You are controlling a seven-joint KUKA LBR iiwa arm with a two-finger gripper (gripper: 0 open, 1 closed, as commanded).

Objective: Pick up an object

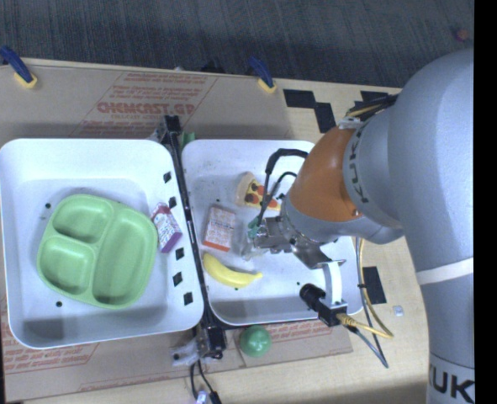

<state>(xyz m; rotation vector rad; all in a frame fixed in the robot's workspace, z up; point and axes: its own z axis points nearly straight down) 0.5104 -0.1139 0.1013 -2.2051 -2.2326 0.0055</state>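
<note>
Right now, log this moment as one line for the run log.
arm: over right bin | gripper: low beside orange-and-white packet, above banana | hold: unconfirmed | left bin: green tray

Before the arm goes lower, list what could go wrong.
1. The gripper sits low in the right bin, close beside the orange packet and above the banana; it may push them aside rather than grasp one.
2. The packet lies flat, so a grip may slip off.
3. The wrist hides the bin floor under it, so a contact there would go unseen.
</note>
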